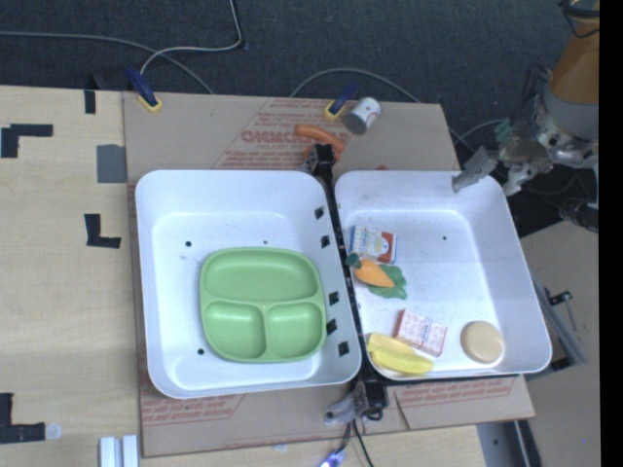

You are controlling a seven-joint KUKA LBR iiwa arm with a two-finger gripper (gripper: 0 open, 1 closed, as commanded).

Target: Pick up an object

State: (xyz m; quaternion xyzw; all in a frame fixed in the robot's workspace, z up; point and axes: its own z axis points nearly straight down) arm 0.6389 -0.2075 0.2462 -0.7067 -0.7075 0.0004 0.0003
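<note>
In the right bin [506, 261] I see a carrot [376, 274], a small carton [374, 243] just behind it, a pink pack [421, 331], a banana [397, 357] at the near rim and a tan disc [482, 341]. The left bin [165, 222] holds a green tray [263, 303]. My tool [487, 171] hangs over the right bin's far corner; I cannot tell its state, it is blurred. The arm [574, 76] is cut off. Cardboard [243, 134] covers the worktop [49, 261].

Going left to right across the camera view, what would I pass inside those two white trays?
Green divided plate in the left bin → toy carrot → pink-and-white packet → round tan disc in the right bin → the arm's tool above that bin's far right corner.
</note>
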